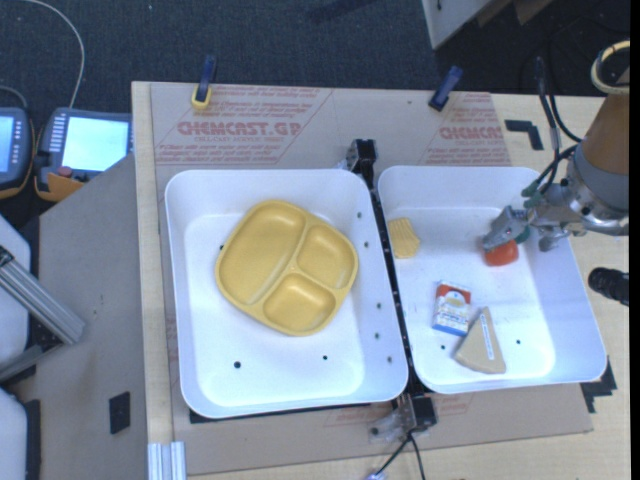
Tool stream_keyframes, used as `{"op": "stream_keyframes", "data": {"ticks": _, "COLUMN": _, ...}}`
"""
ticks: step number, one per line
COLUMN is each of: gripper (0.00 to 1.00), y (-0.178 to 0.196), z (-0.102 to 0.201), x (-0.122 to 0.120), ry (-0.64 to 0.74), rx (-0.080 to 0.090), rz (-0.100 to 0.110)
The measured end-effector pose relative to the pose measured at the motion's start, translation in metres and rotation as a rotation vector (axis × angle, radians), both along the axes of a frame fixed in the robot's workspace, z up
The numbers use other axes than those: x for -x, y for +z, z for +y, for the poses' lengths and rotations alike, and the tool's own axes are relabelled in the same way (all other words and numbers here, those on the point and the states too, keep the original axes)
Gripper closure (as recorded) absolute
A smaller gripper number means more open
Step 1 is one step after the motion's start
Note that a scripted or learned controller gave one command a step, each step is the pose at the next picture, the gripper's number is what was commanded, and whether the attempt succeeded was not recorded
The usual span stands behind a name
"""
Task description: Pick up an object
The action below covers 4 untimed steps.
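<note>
Cardboard-covered tabletop [300, 118] carries two white bins side by side. Largest in them is the yellow plate [288, 266], with three compartments, lying flat in the left bin [190, 298]. The right bin [570, 318] holds the smaller things: a tan wedge [483, 346] near the front, a small packet [452, 308] touching the wedge's upper left, a pale yellow piece [403, 237] by the left wall, and a small red thing [502, 253] toward the back right.

The arm [610, 158] reaches in from the right, and the gripper [512, 230] sits right over the red thing, just above or touching it. This looks like the approach or closing step of a grasp on that red thing, which rests on the bin floor, not lifted. Whether the jaws stand wide or narrow I cannot tell; metal parts blur together there.

Next, I judge, the jaws should straddle the red thing, close, then lift straight up.
</note>
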State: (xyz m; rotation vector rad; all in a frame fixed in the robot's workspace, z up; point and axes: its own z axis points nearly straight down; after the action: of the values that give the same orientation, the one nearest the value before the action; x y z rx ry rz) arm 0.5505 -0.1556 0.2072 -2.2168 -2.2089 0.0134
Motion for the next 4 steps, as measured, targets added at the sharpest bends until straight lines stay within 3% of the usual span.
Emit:
{"op": "stream_keyframes", "data": {"ticks": 1, "gripper": 0.00, "y": 0.008, "z": 0.001, "x": -0.003, "ry": 0.004, "rx": 0.003, "rz": -0.015}}
{"op": "stream_keyframes", "data": {"ticks": 4, "gripper": 0.00, "y": -0.125, "z": -0.005, "x": 0.001, "ry": 0.004, "rx": 0.001, "rz": -0.010}}
